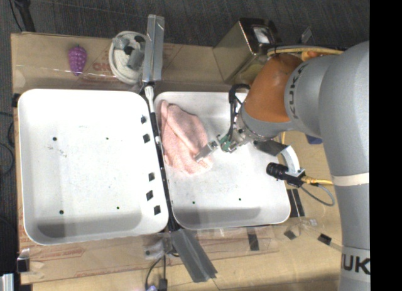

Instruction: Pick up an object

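- On the bench at the upper left of the frame, a purple object [77, 59] and a white roll [127, 56] are seen outside the bins.
- The left bin [38, 158] is bare.
- In the right bin [251, 211], a pink cloth [182, 137] is lying near the divider, at the frame centre.
- The gripper [210, 150] is placed at the cloth's right edge; its state cannot be told.
- The cloth seems not yet lifted, so grasping and raising are judged as left.
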### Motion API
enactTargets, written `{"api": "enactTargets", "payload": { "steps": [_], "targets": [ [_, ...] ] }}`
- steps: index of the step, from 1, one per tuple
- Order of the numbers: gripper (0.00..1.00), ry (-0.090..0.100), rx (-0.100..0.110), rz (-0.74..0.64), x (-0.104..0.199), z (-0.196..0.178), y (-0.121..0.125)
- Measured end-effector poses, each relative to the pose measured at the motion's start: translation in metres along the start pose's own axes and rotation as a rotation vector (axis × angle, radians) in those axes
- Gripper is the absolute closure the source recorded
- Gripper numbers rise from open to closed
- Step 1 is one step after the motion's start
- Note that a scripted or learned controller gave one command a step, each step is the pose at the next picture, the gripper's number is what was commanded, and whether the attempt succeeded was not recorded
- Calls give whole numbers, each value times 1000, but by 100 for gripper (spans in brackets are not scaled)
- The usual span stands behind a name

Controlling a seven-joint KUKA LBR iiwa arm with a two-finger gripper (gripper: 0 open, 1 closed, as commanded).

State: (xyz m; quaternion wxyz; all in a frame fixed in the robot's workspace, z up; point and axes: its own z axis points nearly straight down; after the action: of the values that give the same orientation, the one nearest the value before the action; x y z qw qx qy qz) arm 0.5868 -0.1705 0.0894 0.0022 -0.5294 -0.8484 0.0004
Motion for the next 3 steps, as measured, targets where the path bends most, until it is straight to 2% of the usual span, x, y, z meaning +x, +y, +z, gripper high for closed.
{"api": "enactTargets", "payload": {
  "steps": [1, 2, 3],
  "targets": [
    [0, -2, 0, -62, -21, -1, 66],
    [0, 0, 3, -257, 36, 0, 60],
    [100, 3, 7, -259, 35, -6, 60]
  ]
}}
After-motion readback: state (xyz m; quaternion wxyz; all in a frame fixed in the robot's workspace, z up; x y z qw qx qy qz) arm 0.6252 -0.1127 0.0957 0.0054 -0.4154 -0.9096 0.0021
